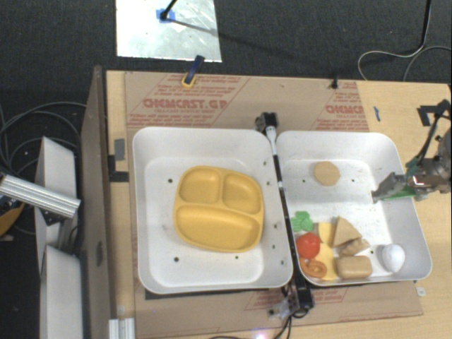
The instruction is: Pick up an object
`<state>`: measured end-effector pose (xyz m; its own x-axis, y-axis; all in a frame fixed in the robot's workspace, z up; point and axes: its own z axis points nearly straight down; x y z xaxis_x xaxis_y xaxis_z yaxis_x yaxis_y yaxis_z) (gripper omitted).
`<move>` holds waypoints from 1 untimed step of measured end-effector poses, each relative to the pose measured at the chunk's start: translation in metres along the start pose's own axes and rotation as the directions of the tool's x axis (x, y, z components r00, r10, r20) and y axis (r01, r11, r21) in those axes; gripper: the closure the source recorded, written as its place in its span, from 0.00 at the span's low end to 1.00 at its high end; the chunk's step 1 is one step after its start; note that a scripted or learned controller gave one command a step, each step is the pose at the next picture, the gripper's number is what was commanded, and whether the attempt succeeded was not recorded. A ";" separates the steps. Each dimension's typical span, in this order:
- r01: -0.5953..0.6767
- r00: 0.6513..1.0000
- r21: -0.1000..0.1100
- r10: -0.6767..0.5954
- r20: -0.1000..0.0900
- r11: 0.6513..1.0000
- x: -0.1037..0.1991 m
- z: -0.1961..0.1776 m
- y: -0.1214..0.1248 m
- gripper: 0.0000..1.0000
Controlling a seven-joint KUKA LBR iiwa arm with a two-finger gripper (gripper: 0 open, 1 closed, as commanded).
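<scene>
At right bin point(367, 147) edge: gripper point(387, 188), finger state cannot be told. Round cookie point(326, 173) lies left of it, apart; white egg point(392, 257) below, apart.

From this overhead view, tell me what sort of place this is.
Probably a robotics lab test bench, not a kitchen: two white bins sit on a board, toy food like the tomato fills one, and loose cables trail over dark carpet.

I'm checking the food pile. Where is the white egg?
The white egg lies in the right-hand white bin's near right corner, just right of the tan bread block.
</scene>
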<state>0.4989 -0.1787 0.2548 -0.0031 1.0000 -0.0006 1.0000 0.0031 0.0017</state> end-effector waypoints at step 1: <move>0.007 1.000 0.007 -0.007 -0.005 1.000 0.065 0.085 0.014 0.00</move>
<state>0.5125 -0.1133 0.1702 -0.0097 0.9999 0.0045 0.9999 0.0097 -0.0055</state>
